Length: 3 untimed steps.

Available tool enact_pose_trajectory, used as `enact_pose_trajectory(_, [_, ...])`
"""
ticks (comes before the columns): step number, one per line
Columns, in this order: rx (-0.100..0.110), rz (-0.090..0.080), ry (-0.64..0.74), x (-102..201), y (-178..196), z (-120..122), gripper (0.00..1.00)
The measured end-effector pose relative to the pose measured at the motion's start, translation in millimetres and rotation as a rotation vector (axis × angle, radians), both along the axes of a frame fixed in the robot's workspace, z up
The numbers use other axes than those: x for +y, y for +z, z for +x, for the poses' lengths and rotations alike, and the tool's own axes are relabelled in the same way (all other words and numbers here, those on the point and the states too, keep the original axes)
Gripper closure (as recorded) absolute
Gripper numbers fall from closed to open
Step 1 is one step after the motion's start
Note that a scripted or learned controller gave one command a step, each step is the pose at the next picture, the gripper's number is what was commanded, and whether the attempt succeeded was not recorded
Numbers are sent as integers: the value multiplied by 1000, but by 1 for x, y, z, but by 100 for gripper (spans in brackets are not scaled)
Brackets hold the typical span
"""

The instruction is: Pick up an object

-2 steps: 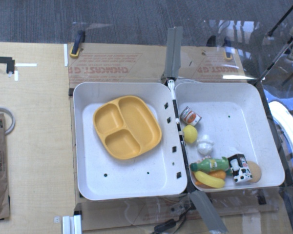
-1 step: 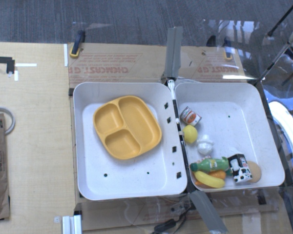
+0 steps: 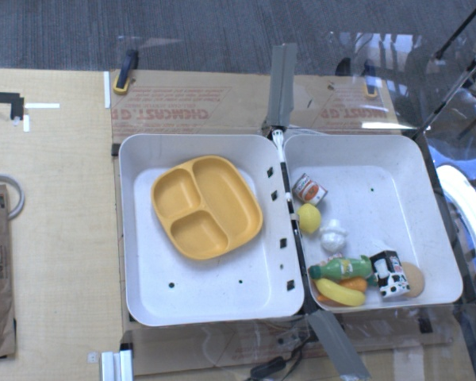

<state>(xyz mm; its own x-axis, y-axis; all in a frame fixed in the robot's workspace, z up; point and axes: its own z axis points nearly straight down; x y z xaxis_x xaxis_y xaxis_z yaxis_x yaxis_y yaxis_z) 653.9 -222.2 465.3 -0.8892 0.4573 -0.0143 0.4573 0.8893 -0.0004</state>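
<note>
Several small things crowd the right white bin, all in its left and lower parts, and any of them would serve the task. A small red-and-white can lies tilted near the divider between the bins, with a yellow lemon just below it and a white lumpy object beside that. Along the lower wall a green bottle with an orange label lies on its side, touching a yellow banana beneath it and a black-and-white patterned carton at its right end; a tan round piece sits behind the carton. A yellow three-compartment plastic plate lies alone in the left white bin.

Whether the claw is wide or narrow I cannot tell.

The can or the lemon looks the better choice for a clean pick. Each stands a little apart from its neighbours, so a straight descent could close around one without dragging another. The lemon is round and may roll, so it should be gripped across its middle. The bottom cluster is packed tight against the wall and would likely slip or jam.

The upper right of the right bin is bare floor, giving open room to come in. The divider rim lies close to the can and lemon, so the closing line should run parallel to it.
</note>
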Motion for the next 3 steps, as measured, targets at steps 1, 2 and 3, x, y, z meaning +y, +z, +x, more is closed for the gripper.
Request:
enact_pose_trajectory(1, [-3, -1, 0, 0, 9, 1, 100])
enact_pose_trajectory(2, [11, 5, 13, 0, -24, -11, 100])
enact_pose_trajectory(3, [12, 6, -24, 0, -25, -13, 100])
